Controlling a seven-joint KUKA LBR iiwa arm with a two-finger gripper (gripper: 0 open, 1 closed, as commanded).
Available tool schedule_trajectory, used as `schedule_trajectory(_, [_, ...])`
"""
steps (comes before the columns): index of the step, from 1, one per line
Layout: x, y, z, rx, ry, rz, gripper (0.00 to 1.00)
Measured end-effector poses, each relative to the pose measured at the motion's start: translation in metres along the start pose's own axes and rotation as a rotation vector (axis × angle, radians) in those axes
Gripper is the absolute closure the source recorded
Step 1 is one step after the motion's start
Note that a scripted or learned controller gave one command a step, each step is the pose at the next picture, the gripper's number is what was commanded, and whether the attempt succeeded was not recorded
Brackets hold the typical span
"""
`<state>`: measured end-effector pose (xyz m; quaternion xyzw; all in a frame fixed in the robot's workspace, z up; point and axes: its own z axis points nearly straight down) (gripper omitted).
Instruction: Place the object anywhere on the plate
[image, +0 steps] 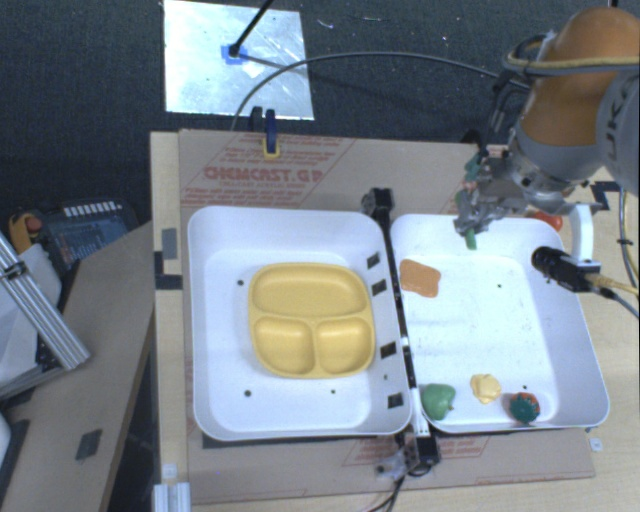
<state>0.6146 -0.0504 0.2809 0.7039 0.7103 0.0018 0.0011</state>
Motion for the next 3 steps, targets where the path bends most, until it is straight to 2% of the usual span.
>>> schedule_trajectory(1, [0.05, 0.005, 0.005, 0.002, 0.0, 0.0, 1.0])
schedule_trajectory(2, [0.095, 0.012, 0.027, 0.003, 0.0, 0.001, 1.0])
schedule_trajectory(3, [0.15, 0.034, 0.045, 0.003, 0.001, 0.0, 1.0])
